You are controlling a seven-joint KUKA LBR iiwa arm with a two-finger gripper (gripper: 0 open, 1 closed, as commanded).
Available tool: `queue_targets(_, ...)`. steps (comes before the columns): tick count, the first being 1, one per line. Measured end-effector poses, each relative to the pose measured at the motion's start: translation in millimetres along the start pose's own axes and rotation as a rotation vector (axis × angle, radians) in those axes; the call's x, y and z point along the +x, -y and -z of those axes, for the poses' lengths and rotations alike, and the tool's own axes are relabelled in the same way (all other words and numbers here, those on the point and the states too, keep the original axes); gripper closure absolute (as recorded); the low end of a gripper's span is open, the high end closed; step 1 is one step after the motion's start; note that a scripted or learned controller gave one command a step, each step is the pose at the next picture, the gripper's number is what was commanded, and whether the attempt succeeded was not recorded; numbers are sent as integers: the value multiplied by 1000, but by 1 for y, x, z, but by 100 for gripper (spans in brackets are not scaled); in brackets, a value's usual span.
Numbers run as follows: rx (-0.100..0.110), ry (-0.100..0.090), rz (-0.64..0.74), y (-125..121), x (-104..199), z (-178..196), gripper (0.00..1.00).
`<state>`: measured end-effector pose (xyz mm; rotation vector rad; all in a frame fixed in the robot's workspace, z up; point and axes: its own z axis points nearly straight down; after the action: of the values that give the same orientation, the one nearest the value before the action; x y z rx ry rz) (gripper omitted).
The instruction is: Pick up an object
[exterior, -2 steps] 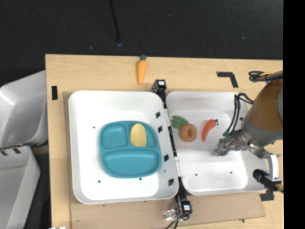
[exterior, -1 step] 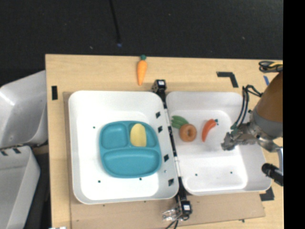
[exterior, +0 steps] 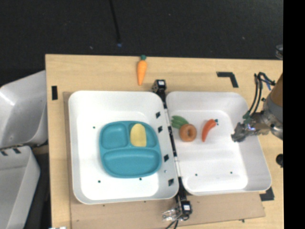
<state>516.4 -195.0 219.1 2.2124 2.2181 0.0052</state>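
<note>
while the tool point(exterior: 239, 133) hangs over the right bin point(exterior: 217, 175), grip unreadable, a carrot point(exterior: 141, 69) lies on the wooden bench point(exterior: 95, 70).

Glossy plastic bins point(exterior: 86, 185); matt wooden bench point(exterior: 95, 73).

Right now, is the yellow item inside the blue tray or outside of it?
Inside. The yellow item lies in the upper right compartment of the blue tray, within its rim, in the left bin.
</note>
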Motion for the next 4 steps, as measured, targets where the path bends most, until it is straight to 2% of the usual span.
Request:
queue_targets(1, 4, -2, 1, -1, -1, 16, 100)
queue_targets(4, 7, -4, 4, -44, 132, 1, 100)
